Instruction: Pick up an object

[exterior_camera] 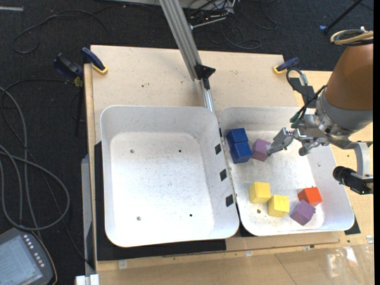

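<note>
2 blue clamps [89, 61] grip the bench's [148, 76] corners at 11 and 1 o'clock; a pendant [24, 260] lies at 7.

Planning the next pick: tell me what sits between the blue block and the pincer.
In the camera view, a pink-purple cube sits between the blue block and the pincer, close beside both.
</note>
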{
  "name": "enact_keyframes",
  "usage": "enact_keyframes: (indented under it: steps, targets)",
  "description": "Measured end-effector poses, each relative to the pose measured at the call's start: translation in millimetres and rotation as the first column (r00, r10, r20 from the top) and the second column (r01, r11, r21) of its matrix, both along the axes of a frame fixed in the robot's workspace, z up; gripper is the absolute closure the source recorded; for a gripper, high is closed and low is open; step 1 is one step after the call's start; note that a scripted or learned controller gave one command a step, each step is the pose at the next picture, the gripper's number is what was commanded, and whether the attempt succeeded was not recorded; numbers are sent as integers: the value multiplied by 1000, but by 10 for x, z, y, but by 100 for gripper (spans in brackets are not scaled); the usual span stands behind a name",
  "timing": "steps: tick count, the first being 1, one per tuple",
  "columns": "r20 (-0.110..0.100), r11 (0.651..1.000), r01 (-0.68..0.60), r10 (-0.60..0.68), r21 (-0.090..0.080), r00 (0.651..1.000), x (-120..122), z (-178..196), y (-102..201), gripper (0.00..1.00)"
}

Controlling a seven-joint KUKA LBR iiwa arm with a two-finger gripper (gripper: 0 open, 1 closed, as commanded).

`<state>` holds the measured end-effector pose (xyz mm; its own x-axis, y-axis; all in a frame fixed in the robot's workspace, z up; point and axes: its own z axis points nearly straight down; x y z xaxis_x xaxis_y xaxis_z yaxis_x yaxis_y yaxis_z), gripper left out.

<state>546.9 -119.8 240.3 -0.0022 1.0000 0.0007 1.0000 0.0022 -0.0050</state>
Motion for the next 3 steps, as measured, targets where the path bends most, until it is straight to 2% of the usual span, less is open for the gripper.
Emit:
enact_keyframes:
  steps: [1, 2, 3]
  targets:
    - [5, 1000, 2, -2, -1, 1000, 8, 26, -2, 0]
    - [0, 1000, 3, -3, 0, 1000, 12, -407, 19, 0]
    - [-2, 1000, 3, -3, 0, 1000, -2, -1052, 16, 0]
